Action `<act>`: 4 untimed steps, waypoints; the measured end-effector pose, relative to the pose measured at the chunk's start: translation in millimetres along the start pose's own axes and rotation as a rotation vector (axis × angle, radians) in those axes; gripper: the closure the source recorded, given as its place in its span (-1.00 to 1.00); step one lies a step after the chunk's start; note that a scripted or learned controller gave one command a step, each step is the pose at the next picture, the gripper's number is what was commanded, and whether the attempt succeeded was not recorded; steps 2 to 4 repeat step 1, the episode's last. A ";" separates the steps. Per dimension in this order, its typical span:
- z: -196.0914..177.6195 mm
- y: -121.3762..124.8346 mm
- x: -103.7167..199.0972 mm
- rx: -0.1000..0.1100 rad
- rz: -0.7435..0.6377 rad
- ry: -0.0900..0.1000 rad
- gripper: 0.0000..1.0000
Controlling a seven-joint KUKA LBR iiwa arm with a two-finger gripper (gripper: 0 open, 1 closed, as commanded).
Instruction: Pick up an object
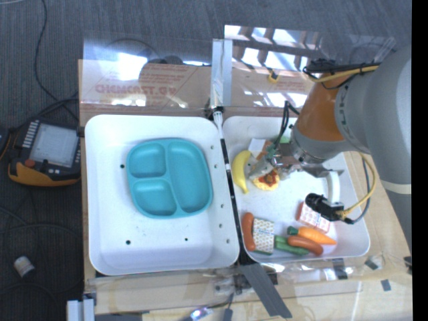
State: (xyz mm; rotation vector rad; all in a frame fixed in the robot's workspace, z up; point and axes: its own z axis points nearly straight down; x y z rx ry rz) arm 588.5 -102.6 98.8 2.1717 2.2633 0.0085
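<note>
Objects to pick: a loose group of toy food is seen in the right bin (358, 199), on its white floor.
Banana (240, 169): a yellow banana is laid close to the right bin's left wall, curved along it.
Small food piece (267, 179): a yellow and red item is found just right of the banana, directly under the gripper.
Lower group: an orange-red piece (248, 230), a patterned packet (263, 235), a green vegetable (287, 243) and an orange carrot (313, 239) are lined along the bin's near edge, touching or almost touching one another.
Red-and-white packet (309, 215): placed just above the carrot, beside a black fitting on the arm's cable.
Left bin (107, 199): a teal divided plate (168, 177) with three compartments is held in its middle; nothing is seen in the compartments.
Gripper (267, 164): lowered into the right bin's upper middle, over the small food piece.
Jaws: whether they are apart or together cannot be told; nothing is seen clamped between them.
Arm (354, 105): the right bin's upper right part is covered by the grey body and orange band.
Open room: bare floor is left around the teal plate on all sides; in the right bin, a bare strip is left between the banana and the lower group.
Edges: the two bins are set touching along a shared middle wall on the tabletop (314, 283).
</note>
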 end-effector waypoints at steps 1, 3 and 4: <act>-102.1 0.8 36.9 0.010 0.261 -0.004 1.00; -102.1 0.8 36.9 0.010 0.261 -0.004 1.00; -102.1 0.8 36.9 0.010 0.261 -0.004 1.00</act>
